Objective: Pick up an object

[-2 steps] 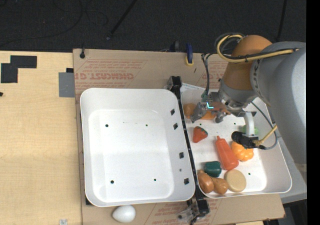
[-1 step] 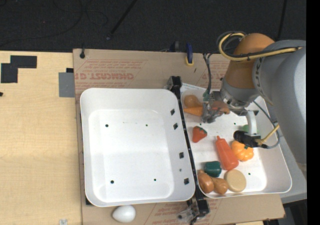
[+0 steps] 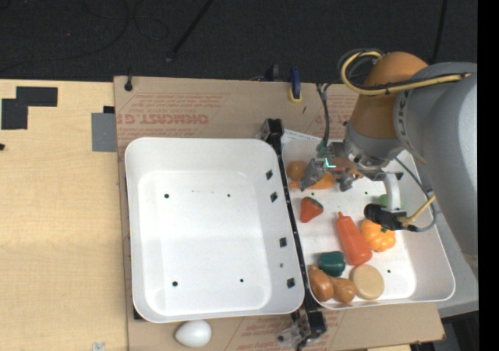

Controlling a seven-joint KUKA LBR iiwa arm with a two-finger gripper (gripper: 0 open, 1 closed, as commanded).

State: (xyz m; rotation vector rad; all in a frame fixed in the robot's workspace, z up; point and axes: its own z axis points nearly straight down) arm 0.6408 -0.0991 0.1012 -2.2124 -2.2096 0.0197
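Observation:
My gripper (image 3: 327, 172) reaches down into the back of the right bin (image 3: 437, 283), right over an orange item (image 3: 300, 170) and another orange piece (image 3: 323, 182). In the same bin lie a red strawberry-like item (image 3: 310, 210), a red-orange bottle (image 3: 352, 239), a yellow-orange pepper (image 3: 380, 235), a dark green item (image 3: 330, 263), a brown potato-like piece (image 3: 326, 285) and a tan round item (image 3: 367, 281). The grey arm with its orange band (image 3: 390, 92) comes in from the right.
The left bin (image 3: 156, 156) sits beside the right one, split from it by a black divider (image 3: 282, 209). A white egg-like object (image 3: 192, 333) lies outside, at the left bin's front edge. A blue clamp (image 3: 295, 84) stands at the board's back edge.

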